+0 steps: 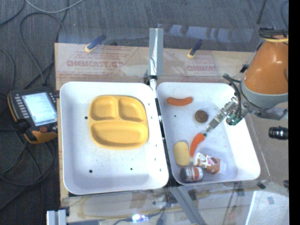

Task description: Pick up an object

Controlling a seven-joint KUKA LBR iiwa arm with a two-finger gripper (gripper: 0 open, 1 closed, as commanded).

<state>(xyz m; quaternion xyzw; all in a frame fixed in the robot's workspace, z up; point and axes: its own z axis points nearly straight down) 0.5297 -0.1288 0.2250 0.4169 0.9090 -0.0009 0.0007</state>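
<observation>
Claw [207,131] touching carrot [197,142] top, right bin [243,158].

Both white bins [75,172] looked like smooth, slightly glossy plastic. The yellow divided tray [119,121] was matt plastic too. The desk [136,62] top looked like bare wood or cardboard, the floor [28,36] like rough grey carpet, and the arm's orange band [269,67] was shiny.
</observation>
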